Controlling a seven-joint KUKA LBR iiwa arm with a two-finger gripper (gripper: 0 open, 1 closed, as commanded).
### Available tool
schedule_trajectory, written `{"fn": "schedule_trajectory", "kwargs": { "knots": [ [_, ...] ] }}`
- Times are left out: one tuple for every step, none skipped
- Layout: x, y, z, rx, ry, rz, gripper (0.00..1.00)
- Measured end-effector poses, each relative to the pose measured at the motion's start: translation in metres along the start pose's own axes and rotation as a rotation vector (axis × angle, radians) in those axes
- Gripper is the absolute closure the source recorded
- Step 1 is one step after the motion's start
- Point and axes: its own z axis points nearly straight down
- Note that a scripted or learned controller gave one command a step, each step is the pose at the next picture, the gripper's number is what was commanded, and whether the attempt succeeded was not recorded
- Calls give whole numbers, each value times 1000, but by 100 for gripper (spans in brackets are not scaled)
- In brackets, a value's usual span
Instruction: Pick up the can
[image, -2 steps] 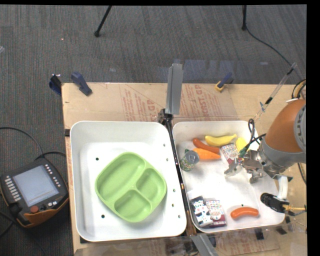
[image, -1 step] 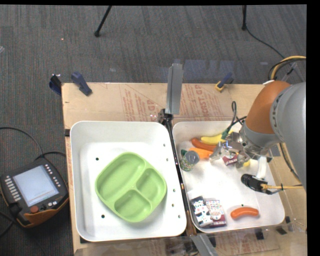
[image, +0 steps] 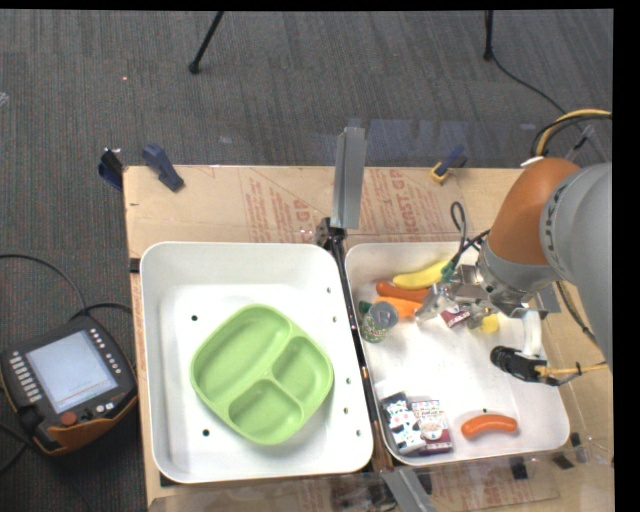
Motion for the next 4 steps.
{"fn": "schedule_trajectory", "kwargs": {
  "knots": [
    [-38,-58,1,1,2,107,0],
    [-53,-126,1,3,3,336,0],
    [-60,-127,1,3,6,555,0],
    [-57,-128,2,2,2,776,0]
  ]
}}
